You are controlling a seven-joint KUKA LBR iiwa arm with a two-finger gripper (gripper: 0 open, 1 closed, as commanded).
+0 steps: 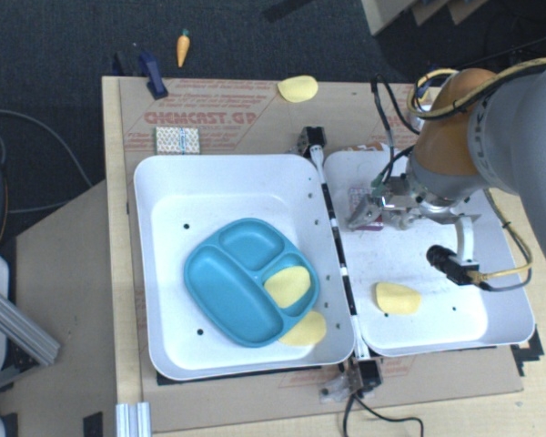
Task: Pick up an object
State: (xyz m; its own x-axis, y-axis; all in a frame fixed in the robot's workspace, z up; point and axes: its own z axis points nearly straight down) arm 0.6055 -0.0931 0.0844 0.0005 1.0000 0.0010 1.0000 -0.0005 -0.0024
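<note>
The gripper [364, 212] hangs at the right bin's [500, 326] left wall, its fingers parted narrowly around nothing, while the yellow object [398, 299] lies nearer that bin's front edge, long axis roughly along that edge.

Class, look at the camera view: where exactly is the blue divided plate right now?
The blue divided plate lies in the left bin, toward its front, with one yellow piece in its right compartment and another at its front-right edge.

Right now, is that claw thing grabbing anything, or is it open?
Gripper: low over the right bin, near its upper left corner; whether it grips anything cannot be told.
</note>
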